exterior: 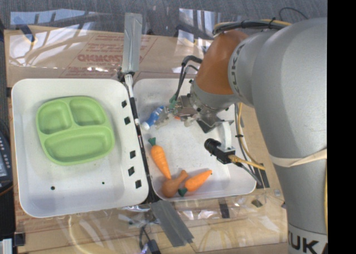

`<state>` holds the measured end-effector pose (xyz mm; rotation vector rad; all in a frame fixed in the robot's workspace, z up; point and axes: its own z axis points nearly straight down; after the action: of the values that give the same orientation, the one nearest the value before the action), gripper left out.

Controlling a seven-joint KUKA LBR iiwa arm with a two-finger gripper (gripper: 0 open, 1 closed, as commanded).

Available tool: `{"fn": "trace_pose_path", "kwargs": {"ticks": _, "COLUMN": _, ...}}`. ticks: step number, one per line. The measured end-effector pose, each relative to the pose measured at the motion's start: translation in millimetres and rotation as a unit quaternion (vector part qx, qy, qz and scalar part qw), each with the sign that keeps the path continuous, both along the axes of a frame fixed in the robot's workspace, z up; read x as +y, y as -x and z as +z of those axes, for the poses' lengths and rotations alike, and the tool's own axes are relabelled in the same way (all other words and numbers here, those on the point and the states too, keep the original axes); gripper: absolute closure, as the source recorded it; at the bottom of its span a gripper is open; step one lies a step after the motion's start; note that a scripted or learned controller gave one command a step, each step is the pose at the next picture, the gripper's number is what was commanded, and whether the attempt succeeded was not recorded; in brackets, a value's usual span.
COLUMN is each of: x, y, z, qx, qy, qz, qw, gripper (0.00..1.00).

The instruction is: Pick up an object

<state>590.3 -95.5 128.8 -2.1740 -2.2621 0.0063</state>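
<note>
Gripper (177,107) state cannot be told: the tip is hidden under the wrist and the orange band. It is located over the right bin (245,183), in the bin's upper middle part.

A small blue and white bottle (154,117) is found just left of the gripper tip, close to the bin's left wall. Contact between the two cannot be confirmed (the detail is too small).

Below the bottle, nearer the bin's front wall, three items are grouped:
- A carrot (161,160) is laid lengthwise, its green top pointed up toward the bottle.
- A second carrot (197,181) is laid to the right of the first, tilted, its green top at the lower left.
- A tan drumstick (173,183) is laid between the two carrots, touching the second one.

A black fitting (217,150) with a yellow cable is seen hanging below the wrist, over the bin's right half.

The left bin (25,192) adjoins the right bin along a shared divider. A green tray (74,129) with three compartments is placed in its upper left part, well apart from the gripper.
</note>
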Motion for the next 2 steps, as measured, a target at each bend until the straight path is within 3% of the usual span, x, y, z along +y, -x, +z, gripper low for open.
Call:
{"fn": "trace_pose_path", "kwargs": {"ticks": 1, "x": 0, "y": -55, "z": -24, "qx": 0.0, "qy": -0.0006, "qz": 0.028, "qw": 0.9996, "gripper": 0.0}}
{"fn": "trace_pose_path", "kwargs": {"ticks": 2, "x": -1, "y": -41, "z": -36, "qx": -0.003, "qy": -0.0003, "qz": -0.005, "qw": 1.0, "gripper": 0.0}}
